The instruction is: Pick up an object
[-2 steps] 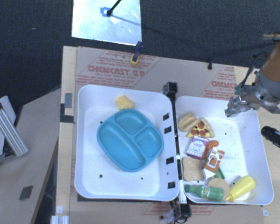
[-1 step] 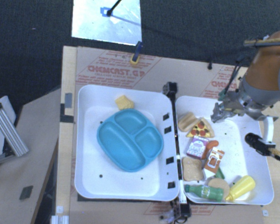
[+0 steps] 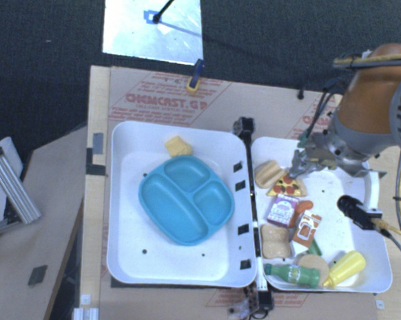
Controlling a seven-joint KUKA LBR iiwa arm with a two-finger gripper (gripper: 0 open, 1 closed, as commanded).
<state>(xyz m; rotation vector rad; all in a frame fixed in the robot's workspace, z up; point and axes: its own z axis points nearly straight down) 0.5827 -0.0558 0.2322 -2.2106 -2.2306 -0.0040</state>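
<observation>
My gripper (image 3: 299,168) hangs over the back left part of the right bin (image 3: 375,273). It sits just above a pizza slice (image 3: 287,188) and right of a tan bun (image 3: 268,172). Nothing can be seen held by it. Further forward in that bin lie a purple box (image 3: 280,210), an orange carton (image 3: 307,229), a piece of bread (image 3: 275,242), a green bottle (image 3: 292,273) and a yellow bottle (image 3: 346,267).
The left bin (image 3: 120,253) holds a blue divided plate (image 3: 186,200) and a small yellow piece (image 3: 179,146) at its back. A black divider (image 3: 247,194) runs between the bins. The arm's orange band (image 3: 371,93) looms over the right bin's back edge.
</observation>
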